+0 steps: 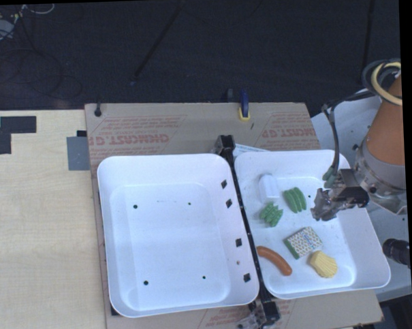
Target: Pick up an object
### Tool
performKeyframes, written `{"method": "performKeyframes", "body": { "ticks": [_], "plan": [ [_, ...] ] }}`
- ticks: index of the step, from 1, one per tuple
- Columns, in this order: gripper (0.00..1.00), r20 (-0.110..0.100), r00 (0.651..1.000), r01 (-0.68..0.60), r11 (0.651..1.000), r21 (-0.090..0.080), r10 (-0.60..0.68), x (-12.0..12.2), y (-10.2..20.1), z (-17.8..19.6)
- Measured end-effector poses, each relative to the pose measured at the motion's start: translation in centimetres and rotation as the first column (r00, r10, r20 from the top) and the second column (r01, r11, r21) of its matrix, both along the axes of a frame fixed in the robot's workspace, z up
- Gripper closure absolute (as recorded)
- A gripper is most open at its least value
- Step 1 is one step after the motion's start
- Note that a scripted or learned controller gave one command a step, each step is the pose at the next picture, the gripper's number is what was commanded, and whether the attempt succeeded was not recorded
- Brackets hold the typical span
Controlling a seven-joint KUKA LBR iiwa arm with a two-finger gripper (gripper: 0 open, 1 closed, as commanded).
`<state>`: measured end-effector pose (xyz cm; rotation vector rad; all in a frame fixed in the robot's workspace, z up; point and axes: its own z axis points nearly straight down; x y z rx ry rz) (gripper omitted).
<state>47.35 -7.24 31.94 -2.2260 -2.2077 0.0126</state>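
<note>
The right bin (361, 273) holds several small items: a white cup-like piece (269, 187), a green ridged pod (295, 199), a green leafy piece (270, 214), a green-edged waffle block (303, 242), an orange sausage (274, 260) and a yellow corn piece (323, 264). My gripper (324, 208) hovers over the bin's right part, just right of the green pod and above the waffle block. Its dark fingers point down-left and nothing is seen between them.
The left bin (112, 198) lies beside the right one, with a black clip strip (237, 213) along the shared edge. Both rest on a cardboard sheet (163, 128). The arm's orange band (388, 132) fills the right side.
</note>
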Motion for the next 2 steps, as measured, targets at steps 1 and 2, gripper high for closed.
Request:
{"method": "performKeyframes", "body": {
  "ticks": [1, 2],
  "plan": [
    [1.00, 0.012, 1.000, -0.016, 1.000, 0.002, 0.016, 11.0, 8.4, -3.0],
    [1.00, 0.005, 1.000, -0.011, 1.000, 0.002, 0.011, 6.0, 12.5, -0.5]
  ]
}}
